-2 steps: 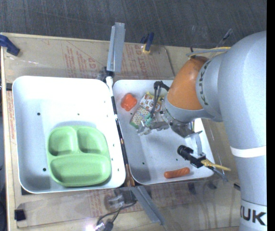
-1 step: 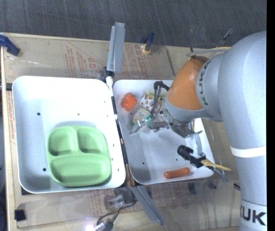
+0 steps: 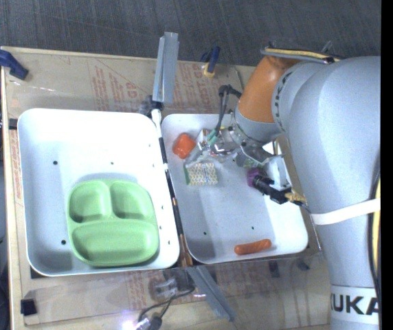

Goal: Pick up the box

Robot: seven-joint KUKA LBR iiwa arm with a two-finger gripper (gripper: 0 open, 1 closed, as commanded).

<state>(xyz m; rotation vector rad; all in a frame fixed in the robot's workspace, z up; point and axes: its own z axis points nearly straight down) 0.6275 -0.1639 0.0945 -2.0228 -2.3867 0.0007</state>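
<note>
The gripper (image 3: 212, 145) hangs low over the back part of the right shallow white bin (image 3: 231, 215), under the grey wrist with the orange band; from this angle its tip is a tangle of metal and cables, so I cannot tell if it is spread or closed, and nothing is visibly held in it; the small flat box with a pale dotted face (image 3: 202, 174), which is the thing to pick, lies on the bin floor just beside the gripper, toward the middle wall, so close that the two seem to touch or nearly touch, and which of these I cannot say; the box lies flat and a little turned against the bin walls; in my judgement the step in hand is the last approach and the closing, and to do it well the gripper should be centred over the box, turned to close across its narrower sides, and lowered straight until it is around the box and not on top of it, because a flat light box is easily pushed away or tipped; the round orange object (image 3: 183, 145) sits just beside the box, near the dividing wall, and could be caught together with it; the small purple object (image 3: 253, 178) lies near on the other side; the long orange sausage-shaped piece (image 3: 253, 247) is well apart at the front; the left white bin (image 3: 80, 143) holds a green plastic tray with three compartments (image 3: 113, 222) and plays no role here.
</note>
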